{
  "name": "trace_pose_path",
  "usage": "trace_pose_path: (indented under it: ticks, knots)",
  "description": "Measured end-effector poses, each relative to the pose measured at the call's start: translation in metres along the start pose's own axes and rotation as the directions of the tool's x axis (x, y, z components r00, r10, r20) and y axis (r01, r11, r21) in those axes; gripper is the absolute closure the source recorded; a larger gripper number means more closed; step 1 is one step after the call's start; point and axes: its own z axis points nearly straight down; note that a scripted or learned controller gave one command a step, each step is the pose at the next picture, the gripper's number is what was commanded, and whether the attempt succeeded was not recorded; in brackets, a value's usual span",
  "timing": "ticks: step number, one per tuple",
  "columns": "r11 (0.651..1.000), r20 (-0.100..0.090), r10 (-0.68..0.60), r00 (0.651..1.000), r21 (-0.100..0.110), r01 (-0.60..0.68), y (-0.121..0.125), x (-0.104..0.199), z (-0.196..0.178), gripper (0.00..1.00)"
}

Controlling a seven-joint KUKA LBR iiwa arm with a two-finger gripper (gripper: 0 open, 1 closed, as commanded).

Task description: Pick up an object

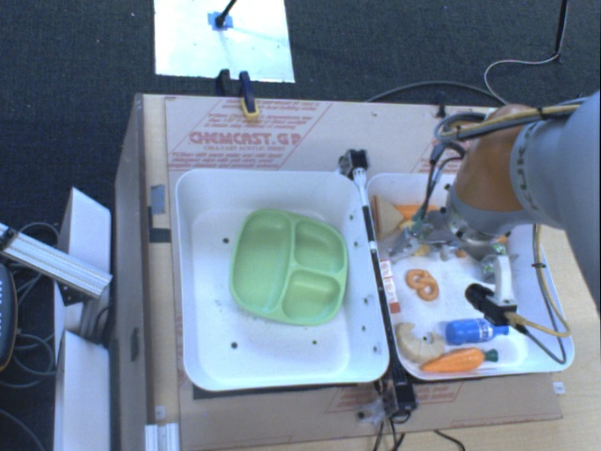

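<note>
Right white bin [554,310], near edge: an orange carrot-shaped toy [453,361] lies with its long axis roughly left-right, green tip toward the right. Just beside it on the left sits a pale, beige lumpy item [420,342]. Just behind the carrot, a blue cylindrical bottle [472,331] lies on its side, long axis also left-right. Further in, a small orange pretzel-shaped piece [423,284] rests on the bin floor. Another orange item [406,211] sits at the far left corner.

The grey arm [540,172] enters from the right and overhangs the far half of this bin; its gripper [424,242] hangs low above the contents. Whether the claw is spread or pressed together cannot be told.

Left white bin [195,252]: a light green, compartmented plastic tray [289,266] lies flat.

Both bins rest on a brown cardboard sheet [282,132] with red lettering; dark carpet [66,83] beyond.
</note>
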Motion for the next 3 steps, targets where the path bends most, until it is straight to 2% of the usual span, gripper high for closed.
trace_pose_path:
  ticks: [1, 2, 3]
  knots:
    - [1.0, 0.001, 0.001, 1.0, 0.0, -0.001, 0.043, -0.007, 0.01, 0.0]
    - [1.0, 0.0, -0.001, 1.0, -0.002, 0.001, 0.044, -0.007, 0.0, 1.0]
    - [1.0, -0.002, -0.001, 1.0, -0.002, 0.001, 0.027, 0.083, -0.091, 1.0]
